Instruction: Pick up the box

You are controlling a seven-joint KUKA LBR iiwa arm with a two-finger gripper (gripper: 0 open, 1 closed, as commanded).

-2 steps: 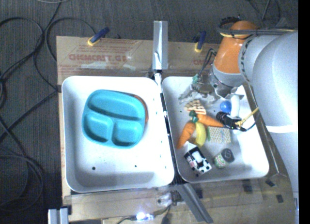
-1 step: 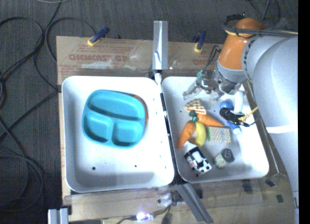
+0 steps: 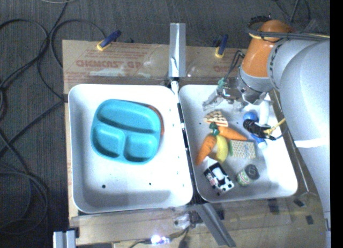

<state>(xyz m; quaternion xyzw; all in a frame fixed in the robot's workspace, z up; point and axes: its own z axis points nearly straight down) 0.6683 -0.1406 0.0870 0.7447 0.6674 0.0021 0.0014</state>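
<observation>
A small black and white box [image 3: 218, 178] lies at the front of the right bin [image 3: 278, 182], near its left wall. My gripper [image 3: 217, 97] hangs over the far left part of that bin, well behind the box and apart from it. Its fingers stand open with nothing between them. A waffle-patterned piece [image 3: 216, 117] sits just in front of the gripper.
Between gripper and box lie two carrots [image 3: 231, 133] [image 3: 205, 149], a yellow banana [image 3: 222, 148] and a speckled flat pad [image 3: 242, 148]. A small round can [image 3: 248, 174] rests right of the box. A blue bottle [image 3: 252, 122] lies under the wrist. The left bin [image 3: 80, 188] holds a blue divided tray [image 3: 127, 130].
</observation>
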